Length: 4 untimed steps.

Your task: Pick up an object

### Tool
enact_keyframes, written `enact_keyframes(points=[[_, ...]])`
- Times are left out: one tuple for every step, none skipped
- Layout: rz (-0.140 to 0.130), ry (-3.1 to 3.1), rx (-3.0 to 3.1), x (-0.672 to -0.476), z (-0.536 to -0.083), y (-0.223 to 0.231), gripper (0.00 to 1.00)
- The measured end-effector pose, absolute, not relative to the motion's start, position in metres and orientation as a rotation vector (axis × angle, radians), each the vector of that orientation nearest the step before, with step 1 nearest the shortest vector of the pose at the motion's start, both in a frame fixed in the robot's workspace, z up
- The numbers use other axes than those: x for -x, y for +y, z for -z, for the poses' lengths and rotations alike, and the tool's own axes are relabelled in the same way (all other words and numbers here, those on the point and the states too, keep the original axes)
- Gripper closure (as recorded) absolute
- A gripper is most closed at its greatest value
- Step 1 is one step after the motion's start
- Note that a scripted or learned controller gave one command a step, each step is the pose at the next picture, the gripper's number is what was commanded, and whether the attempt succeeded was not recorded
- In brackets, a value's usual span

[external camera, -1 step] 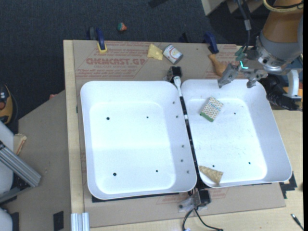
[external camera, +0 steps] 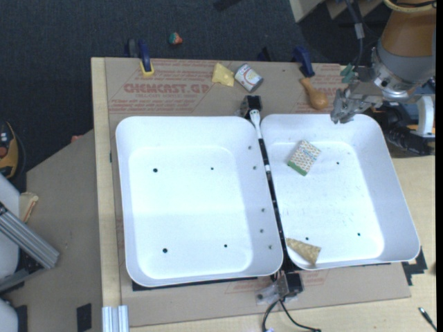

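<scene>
Objects to pick lie in the right bin [external camera: 387, 185]: a small patterned sponge-like pad [external camera: 304, 157], pale with green dots, sits tilted toward the bin's 11 o'clock area, and a tan wedge-shaped piece [external camera: 304, 250] rests at about 7 o'clock, against the bin's near rim. The left bin [external camera: 131, 185] stands just beside the right one, their inner rims touching along a dark seam.

From where I stand, the gripper [external camera: 341, 115] hangs over the right bin's far rim, at roughly 12 o'clock of that bin, well apart from both the pad and the wedge. Nothing shows between its tips; whether they are spread or closed I cannot tell, as they are small and dark against the rim. Above it the arm's orange band [external camera: 410, 30] rises toward 1 o'clock.

On the brown board [external camera: 173, 88] beyond the bins lie a yellow piece [external camera: 223, 75], a small white box [external camera: 248, 77] just beside it, and a tan pear-shaped thing [external camera: 315, 94] near the gripper. Blue clamps [external camera: 145, 56] hold the board's far edge.
</scene>
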State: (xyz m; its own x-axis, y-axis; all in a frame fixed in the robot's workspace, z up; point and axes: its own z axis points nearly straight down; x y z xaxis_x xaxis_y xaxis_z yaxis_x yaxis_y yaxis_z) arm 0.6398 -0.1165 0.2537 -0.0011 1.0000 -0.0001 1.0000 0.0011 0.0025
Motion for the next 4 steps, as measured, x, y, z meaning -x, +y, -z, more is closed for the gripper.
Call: enact_keyframes(points=[[-0.004, 2.214, -2.219, -0.619, -0.322, -0.174, 1.0], [-0.004, 2.208, -2.218, -0.626, -0.383, -0.228, 1.0], [0.001, 2.228, -2.222, -0.579, -0.374, -0.18, 1.0], [0.001, 2.219, -2.224, -0.543, -0.39, -0.225, 1.0]])
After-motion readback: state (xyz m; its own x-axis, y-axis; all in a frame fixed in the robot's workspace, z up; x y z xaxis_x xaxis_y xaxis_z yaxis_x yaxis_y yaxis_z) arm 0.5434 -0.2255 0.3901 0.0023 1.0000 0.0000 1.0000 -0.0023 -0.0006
